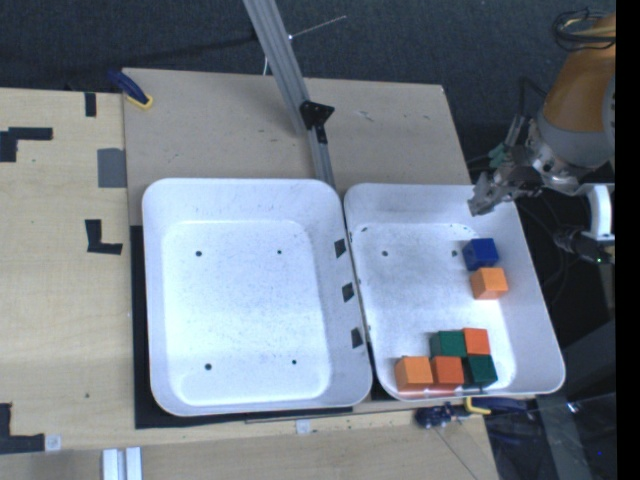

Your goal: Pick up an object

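I've got the blue block [481,252] nearest the action, lying in the right bin [420,208] toward its far right corner, with an orange block [489,284] just beside it. A cluster of orange and green blocks [450,359] sits along the near wall. The gripper [490,194] hangs over the bin's far right rim, close above the blue block and, I think, not touching it. Nothing is between the fingers, and whether they're wide or narrow I can't tell from here. The pick isn't made: descent, closing and lift all remain. The left bin [160,268] sits alongside on the desk [60,298].
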You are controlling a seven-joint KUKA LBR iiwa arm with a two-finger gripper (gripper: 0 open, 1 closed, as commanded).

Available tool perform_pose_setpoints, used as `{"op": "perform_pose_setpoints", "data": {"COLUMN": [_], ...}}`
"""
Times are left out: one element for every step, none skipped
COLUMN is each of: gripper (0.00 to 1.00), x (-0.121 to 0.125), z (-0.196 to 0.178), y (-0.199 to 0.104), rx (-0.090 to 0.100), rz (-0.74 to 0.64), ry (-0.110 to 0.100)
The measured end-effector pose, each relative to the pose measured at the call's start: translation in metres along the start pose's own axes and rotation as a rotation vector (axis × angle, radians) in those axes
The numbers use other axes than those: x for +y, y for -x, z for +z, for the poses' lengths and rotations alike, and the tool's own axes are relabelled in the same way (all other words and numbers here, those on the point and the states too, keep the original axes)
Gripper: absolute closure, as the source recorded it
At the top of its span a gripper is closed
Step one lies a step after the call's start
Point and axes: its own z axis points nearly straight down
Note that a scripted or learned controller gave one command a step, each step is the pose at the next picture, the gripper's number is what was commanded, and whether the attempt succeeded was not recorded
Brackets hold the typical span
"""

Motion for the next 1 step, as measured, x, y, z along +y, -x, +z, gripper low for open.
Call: {"op": "perform_pose_setpoints", "data": {"gripper": [1.00], "x": [0.0002], "z": [0.0007], "y": [-0.0003], "rx": [0.001], "rz": [0.000], "ry": [-0.006]}}
